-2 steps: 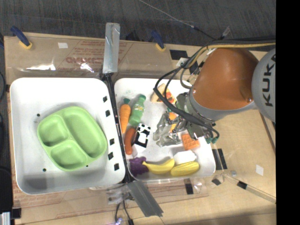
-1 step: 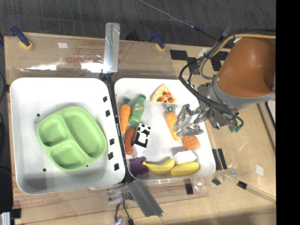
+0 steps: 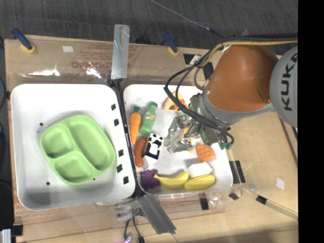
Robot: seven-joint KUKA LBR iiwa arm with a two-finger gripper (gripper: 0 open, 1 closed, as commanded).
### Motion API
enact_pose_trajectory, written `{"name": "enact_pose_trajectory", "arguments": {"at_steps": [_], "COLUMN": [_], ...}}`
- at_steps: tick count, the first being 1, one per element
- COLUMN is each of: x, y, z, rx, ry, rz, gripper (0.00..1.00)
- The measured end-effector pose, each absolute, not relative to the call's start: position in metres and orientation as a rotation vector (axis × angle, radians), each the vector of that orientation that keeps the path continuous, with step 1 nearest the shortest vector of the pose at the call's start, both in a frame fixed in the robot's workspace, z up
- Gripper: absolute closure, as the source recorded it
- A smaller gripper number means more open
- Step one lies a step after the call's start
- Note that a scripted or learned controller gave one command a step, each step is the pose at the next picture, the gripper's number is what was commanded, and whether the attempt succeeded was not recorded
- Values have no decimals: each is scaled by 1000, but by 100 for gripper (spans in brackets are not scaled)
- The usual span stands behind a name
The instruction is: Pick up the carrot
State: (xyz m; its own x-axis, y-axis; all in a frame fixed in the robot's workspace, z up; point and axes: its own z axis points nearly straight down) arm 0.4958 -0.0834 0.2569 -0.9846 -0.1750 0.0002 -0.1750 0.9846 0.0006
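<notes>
The carrot (image 3: 134,126) is an orange tapered piece lying lengthwise along the left wall of the right bin (image 3: 224,162), just beside a green bottle (image 3: 148,118). A second orange piece (image 3: 139,152) lies right below it, against the same wall. My gripper (image 3: 178,137) hangs over the middle of the right bin, under the arm's big orange band, about a hand's width right of the carrot and apart from it. Nothing orange shows at the gripper's tip. The arm's body hides part of the bin's right side.
In the right bin a black-and-white cube (image 3: 153,147) lies between gripper and carrot. A purple item (image 3: 148,177), a banana (image 3: 172,179), a yellow piece (image 3: 200,182), a white block (image 3: 198,168) and an orange waffle-like piece (image 3: 205,152) lie along the front. The left bin (image 3: 25,100) holds a green divided plate (image 3: 77,148).
</notes>
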Motion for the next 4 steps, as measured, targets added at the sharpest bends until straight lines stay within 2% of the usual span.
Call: {"name": "enact_pose_trajectory", "arguments": {"at_steps": [1,2,3,4], "x": [554,500,550,497], "y": [-130,-79,-141,-115], "z": [257,242,282,152], "rx": [646,448,781,1162], "ry": [-3078,-3109,-3048,-2915], "rz": [3,-1,6,-7], "gripper": [100,100,100,100]}}
